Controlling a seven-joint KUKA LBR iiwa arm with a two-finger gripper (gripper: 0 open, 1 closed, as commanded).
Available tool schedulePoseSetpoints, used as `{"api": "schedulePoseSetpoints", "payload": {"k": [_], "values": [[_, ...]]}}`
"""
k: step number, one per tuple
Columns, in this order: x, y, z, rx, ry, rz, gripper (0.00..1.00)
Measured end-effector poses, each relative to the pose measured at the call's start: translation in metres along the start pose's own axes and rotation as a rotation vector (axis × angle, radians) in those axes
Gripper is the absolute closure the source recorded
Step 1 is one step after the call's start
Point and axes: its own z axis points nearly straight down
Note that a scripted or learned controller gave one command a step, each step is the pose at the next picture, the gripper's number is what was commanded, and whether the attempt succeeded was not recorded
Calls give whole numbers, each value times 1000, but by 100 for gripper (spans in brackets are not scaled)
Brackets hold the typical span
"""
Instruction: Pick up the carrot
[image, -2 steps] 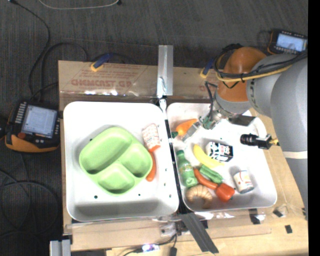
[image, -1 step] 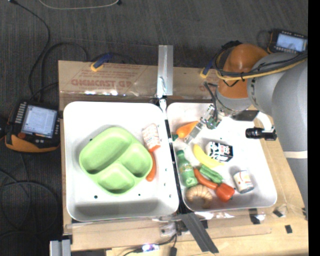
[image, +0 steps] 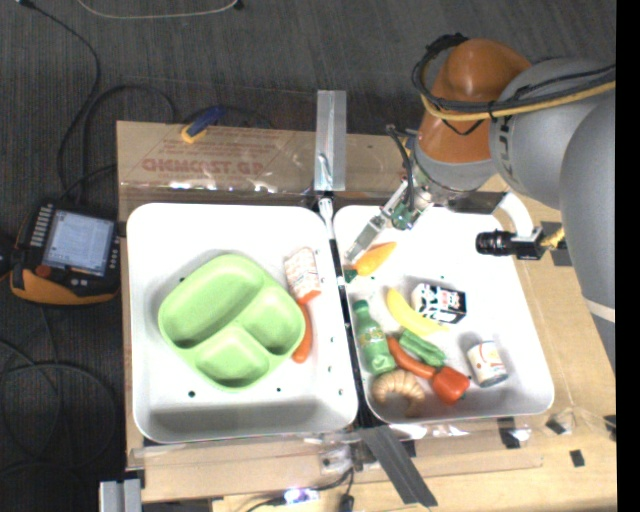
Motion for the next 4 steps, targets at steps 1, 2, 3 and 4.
{"api": "schedulePoseSetpoints", "payload": {"k": [1, 2, 3, 4], "values": [[1, 1, -7, 1, 4, -1, 100], [1, 1, -7, 1, 4, -1, 0], [-3, 3, -30, 1, 0, 92, 0], [-3, -28, 0, 3, -1, -95, 0]]}}
